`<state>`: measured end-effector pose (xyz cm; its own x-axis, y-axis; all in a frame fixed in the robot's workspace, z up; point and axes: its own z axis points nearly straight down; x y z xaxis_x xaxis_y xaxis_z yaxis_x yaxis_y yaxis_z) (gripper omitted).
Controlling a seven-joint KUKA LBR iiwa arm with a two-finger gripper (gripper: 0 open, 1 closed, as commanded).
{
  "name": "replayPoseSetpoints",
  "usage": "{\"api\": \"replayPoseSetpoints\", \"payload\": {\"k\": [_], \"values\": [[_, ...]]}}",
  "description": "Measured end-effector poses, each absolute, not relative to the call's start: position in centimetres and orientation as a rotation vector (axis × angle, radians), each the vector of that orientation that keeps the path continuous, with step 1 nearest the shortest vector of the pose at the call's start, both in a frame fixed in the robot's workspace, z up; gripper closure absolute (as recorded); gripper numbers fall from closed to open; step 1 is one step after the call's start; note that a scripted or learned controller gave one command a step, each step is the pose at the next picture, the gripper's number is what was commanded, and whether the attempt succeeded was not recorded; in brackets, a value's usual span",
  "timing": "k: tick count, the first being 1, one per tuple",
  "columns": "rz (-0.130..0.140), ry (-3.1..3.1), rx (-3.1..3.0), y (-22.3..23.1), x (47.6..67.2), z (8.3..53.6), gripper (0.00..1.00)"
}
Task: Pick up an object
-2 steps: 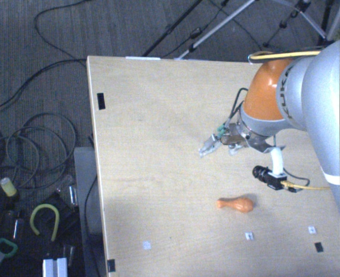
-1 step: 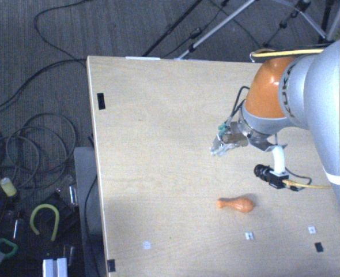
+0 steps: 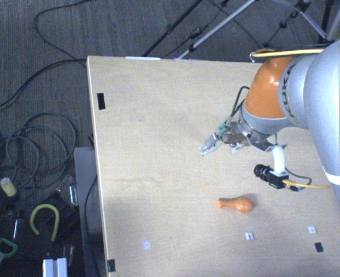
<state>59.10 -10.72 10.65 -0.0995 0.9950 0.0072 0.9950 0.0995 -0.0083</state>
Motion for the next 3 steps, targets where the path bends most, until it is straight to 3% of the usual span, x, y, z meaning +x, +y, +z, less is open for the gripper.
{"api": "replayPoseSetpoints", "payload": {"k": [1, 2, 3], "values": [[0.006, -2.446, -1.97, -11.0, 60.87, 8.26, 0.0], [0.005, -2.444, -1.969, -10.9, 60.85, 9.09, 1.0], [0.005, -2.444, -1.969, -10.9, 60.84, 9.08, 0.0]]}}
